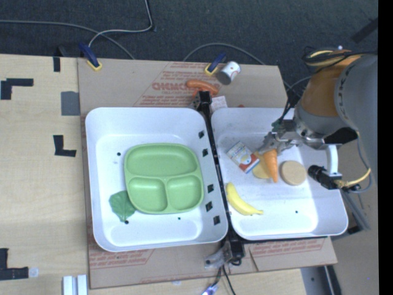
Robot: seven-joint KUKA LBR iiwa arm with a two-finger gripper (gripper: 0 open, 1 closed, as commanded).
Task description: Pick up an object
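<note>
Hovering pincer (274,141) sits just above the carrot (271,163); can't tell its state. Carrot lies beside the banana (242,201); nothing lifted, grasp remains.

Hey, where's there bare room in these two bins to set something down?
Left bin: bare floor along the back wall behind the green plate, and a strip in front of it. Right bin: bare at the back-left corner and along the front, right of the banana. It is crowded mid-bin, where the tool hangs over the carrot, small carton and tan round piece.
</note>
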